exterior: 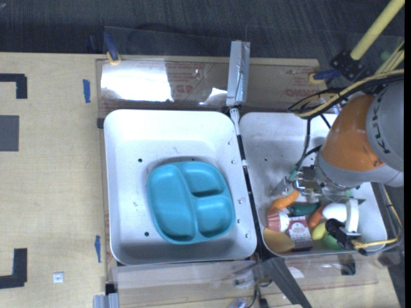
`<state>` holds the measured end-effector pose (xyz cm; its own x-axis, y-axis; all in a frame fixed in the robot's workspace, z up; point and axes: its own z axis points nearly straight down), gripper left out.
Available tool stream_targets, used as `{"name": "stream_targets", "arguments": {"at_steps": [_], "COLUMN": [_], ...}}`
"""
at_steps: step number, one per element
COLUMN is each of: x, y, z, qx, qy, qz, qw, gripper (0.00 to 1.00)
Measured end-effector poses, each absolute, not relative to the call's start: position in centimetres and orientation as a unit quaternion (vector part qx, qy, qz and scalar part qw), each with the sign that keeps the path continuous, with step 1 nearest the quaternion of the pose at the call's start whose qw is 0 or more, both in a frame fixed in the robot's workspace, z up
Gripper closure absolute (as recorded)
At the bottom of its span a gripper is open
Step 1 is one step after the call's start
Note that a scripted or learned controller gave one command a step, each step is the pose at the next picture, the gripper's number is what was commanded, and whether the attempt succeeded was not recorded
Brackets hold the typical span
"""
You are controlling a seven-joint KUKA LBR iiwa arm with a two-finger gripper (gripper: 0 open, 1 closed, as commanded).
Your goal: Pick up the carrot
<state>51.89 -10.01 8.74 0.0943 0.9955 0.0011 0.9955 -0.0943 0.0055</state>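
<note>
Hovering low over the right bin, the claw sits at the inner end of the grey wrist, directly above the cluttered front half of that bin. You cannot tell from this view whether it is wide, narrow or closed on anything: the metal parts blur into the objects beneath. Treat its state as unknown.

Locate the carrot just below and left of the claw. It is the orange tapered piece, lying tilted, its thick end toward the bin's left wall. The claw appears to be touching or just above its upper end; contact cannot be confirmed. Judge the step in hand as the approach or closing stage of the pick, since the carrot lies in the bin.

Note the crowding. A second small orange piece lies just right of the carrot, so check that you target the right one. A red-and-white packet lies just below, a tan piece at the front edge, a white object to the right, and yellow and green pieces near the front right. These neighbours leave little room for the claw, which is likely why the wrist comes in steeply from above.

Observe the left bin: it holds a blue divided tray, well apart from the work. The arm, with its orange band, reaches in from the right.
</note>
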Motion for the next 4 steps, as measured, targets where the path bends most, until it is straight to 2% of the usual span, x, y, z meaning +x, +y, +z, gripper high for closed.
{"name": "stream_targets", "arguments": {"at_steps": [1, 2, 3, 4], "x": [55.6, 52.7, 49.4, 49.7], "y": [-7.3, -9.1, -10.8, -10.8], "z": [18.8, 9.9, 8.7, 9.9], "qx": [0.729, 0.7, 0.762, 0.762], "qy": [0.684, 0.714, 0.647, 0.647], "qz": [0.0027, 0.0047, 0.0025, 0.0055], "qw": [0.002, 0.004, 0.002, 0.005], "gripper": [0.0, 0.0, 0.0, 1.0]}}
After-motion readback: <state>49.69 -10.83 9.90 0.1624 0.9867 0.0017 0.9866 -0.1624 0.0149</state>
